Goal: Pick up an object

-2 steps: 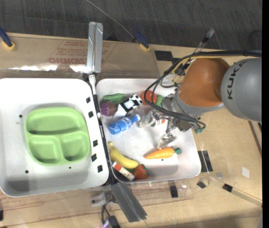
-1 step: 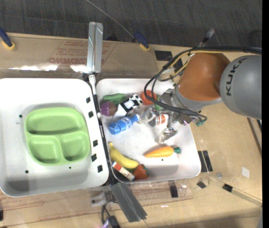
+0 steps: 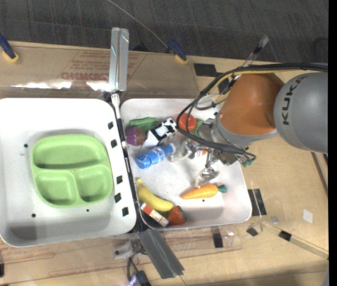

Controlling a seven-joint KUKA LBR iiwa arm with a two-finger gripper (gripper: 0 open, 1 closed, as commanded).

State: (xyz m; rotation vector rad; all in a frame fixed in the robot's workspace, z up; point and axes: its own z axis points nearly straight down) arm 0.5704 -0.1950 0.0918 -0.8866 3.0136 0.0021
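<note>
from my seat i see the grey arm with its orange band (image 3: 249,103) reaching in from the right over the right-hand white bin (image 3: 234,210). the two-finger gripper (image 3: 207,173) hangs low above the bin floor, near its middle; i cannot tell how it is set, since the wrist and cables crowd it.

just below the gripper lies the orange plastic carrot with a green top (image 3: 201,191). its long axis runs nearly left to right, pointed tip to the left, green end to the right, close to but apart from the gripper.

to the gripper's left lies a blue plastic bottle (image 3: 153,157), lying slantwise, and beside that a clear shiny piece i cannot make out. along the bin's upper side sit a green vegetable toy (image 3: 143,123), a purple round toy (image 3: 135,137), a black-and-white cow-patterned toy (image 3: 165,128) and an orange-red round toy (image 3: 186,123), the last partly under the arm. at the lower left lie a yellow plastic banana (image 3: 153,199) and a red toy (image 3: 176,215), touching.

the left-hand white bin (image 3: 13,219) bears a green divided plastic tray (image 3: 71,170).
</note>
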